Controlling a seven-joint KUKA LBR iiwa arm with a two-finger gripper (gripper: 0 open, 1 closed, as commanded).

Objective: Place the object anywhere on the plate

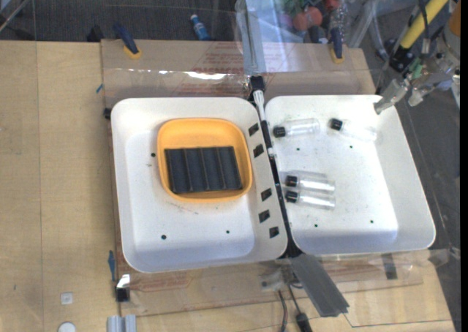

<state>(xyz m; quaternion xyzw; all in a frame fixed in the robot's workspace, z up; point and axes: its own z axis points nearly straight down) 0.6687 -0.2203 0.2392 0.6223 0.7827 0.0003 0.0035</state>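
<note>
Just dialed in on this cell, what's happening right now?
The gripper sits at the upper right, above the far corner of the right bin, with nothing visibly held. Several clear vials with black caps lie in that bin: one near the top, a pair nearer the middle. The orange plate in the left bin carries a dark ribbed tray. No vial is on the plate yet.

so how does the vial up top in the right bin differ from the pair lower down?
The upper vial lies alone near the bin's far edge; the lower vials lie side by side, touching, nearer mid-bin. The upper one tilts slightly; the pair slants the other way. All are clear with black caps pointing left.
</note>
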